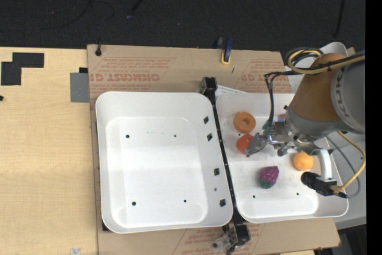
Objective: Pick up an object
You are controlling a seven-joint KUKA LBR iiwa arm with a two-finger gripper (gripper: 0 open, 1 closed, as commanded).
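- I see the gripper [255, 146] beside a small red ball [243, 143] in the right bin [280, 207]; fingers' state I cannot tell
- Orange ring [244, 122] just above it; purple berry [268, 176] below

The arm [334, 98] is cut off by the right side of the frame, so nothing past its orange band can be seen. Its bulk hides the upper right corner of the right bin [286, 206] and whatever lies beneath it there. The gripper [258, 146] is small and dark against the bin floor, and it covers part of the red object [243, 143] beside it, whose full outline cannot be made out. The purple object [268, 176] is too small to name with certainty. The printed lettering on the cardboard [137, 74] appears reversed and blurred. The counter [42, 158] runs out of view at left and bottom.
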